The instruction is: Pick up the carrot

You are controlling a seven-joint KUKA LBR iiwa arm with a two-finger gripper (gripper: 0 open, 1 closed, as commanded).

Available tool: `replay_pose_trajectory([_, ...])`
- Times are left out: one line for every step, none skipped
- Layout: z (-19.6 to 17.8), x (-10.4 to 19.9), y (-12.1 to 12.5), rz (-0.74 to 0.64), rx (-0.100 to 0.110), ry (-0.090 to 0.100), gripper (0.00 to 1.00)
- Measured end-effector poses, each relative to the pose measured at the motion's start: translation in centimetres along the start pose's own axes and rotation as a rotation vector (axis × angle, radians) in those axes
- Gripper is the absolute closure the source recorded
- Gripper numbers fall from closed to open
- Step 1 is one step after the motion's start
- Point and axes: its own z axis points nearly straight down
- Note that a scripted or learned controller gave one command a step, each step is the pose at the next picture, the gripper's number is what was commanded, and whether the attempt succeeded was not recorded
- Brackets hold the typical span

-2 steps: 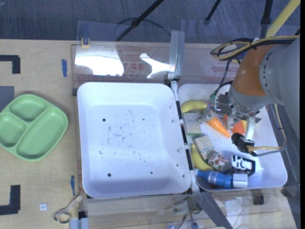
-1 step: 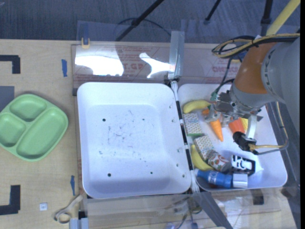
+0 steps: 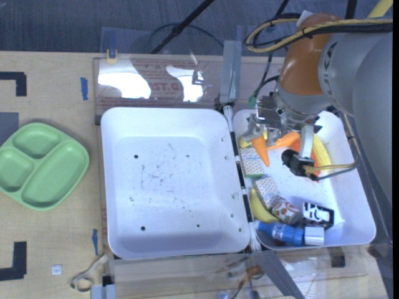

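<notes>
One gripper (image 3: 276, 131) hangs right over the carrot (image 3: 262, 148) in the right bin (image 3: 349, 223), open or shut I cannot tell, so next it must squeeze it.

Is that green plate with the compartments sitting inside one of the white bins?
No, the green divided plate lies on the wooden bench, to the left of the left white bin and outside it.

bins (image 3: 168, 238) — glossy white plastic | bench (image 3: 50, 242) — pale matt wood | tray (image 3: 40, 165) — smooth green plastic
</notes>
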Motion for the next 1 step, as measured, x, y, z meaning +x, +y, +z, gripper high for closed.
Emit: replay_pose_trajectory([0.06,-0.33,-2.03,0.06,0.003,0.0,1.0])
